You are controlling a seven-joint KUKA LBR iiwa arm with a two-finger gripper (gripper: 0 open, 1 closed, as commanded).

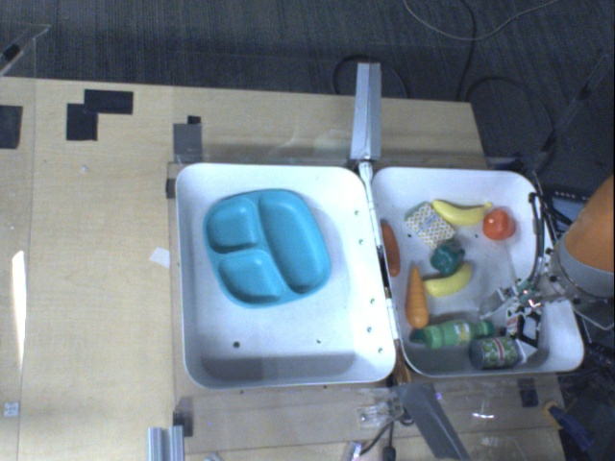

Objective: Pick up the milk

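A small pale carton with a speckled pattern (429,224), which looks like the milk, lies in the upper left part of the right bin (567,353), beside a yellow banana (462,211). My gripper (519,315) hangs low over the bin's lower right part, just above a green-labelled can (497,352). It is well to the right of and below the carton, with nothing seen in its grasp. The arm's orange band (594,229) enters from the right edge.
Around the carton lie an orange-red round fruit (497,224), a teal item (447,255), a second banana (450,280), a carrot (416,297), a red sausage-like piece (389,246) and a green bottle (452,333). The left bin (202,353) holds a blue divided plate (268,246).
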